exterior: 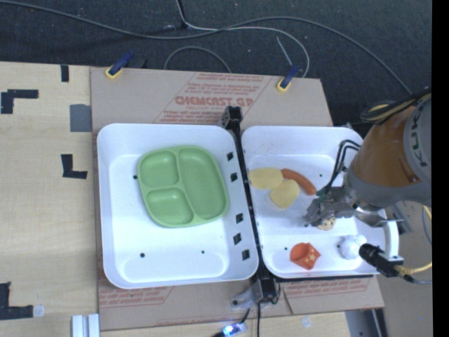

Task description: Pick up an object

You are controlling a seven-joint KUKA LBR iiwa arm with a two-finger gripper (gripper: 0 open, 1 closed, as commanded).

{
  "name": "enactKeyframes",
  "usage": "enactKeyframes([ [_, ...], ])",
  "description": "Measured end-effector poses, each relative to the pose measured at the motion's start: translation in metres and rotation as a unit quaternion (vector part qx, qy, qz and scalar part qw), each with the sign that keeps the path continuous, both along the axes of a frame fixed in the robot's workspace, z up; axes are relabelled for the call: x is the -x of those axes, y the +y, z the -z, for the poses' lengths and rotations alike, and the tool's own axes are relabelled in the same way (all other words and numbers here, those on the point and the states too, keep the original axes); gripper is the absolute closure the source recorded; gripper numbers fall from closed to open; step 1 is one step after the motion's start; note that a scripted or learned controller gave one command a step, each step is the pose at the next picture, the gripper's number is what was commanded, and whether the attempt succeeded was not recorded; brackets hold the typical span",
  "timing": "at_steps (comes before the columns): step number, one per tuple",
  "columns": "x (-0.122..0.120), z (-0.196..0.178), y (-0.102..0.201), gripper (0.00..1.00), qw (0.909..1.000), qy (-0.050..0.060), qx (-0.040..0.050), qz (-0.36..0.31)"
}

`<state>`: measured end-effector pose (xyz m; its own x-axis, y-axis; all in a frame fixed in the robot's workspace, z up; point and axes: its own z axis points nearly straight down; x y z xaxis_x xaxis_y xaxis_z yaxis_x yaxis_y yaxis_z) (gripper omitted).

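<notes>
Red object [304,255] at the right bin's [280,140] front, hand [321,215] just behind, its grip impossible to tell.

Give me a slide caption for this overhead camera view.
Gripper low in right bin among food toys; green tray in left bin.

the right bin [280,137] holds 5 small items: 2 pale yellow slices [275,187] touching each other, an orange sausage-like piece [299,181] beside them, a red chunk [304,255], a white lump [349,246].
</notes>
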<state>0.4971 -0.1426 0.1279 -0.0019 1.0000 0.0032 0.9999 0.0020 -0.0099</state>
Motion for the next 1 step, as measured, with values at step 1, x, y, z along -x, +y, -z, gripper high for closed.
enactKeyframes([
  [1, -0.0068, -0.0426, 0.0041, 1.0, 1.0, -0.005, 0.0015, 0.0],
])
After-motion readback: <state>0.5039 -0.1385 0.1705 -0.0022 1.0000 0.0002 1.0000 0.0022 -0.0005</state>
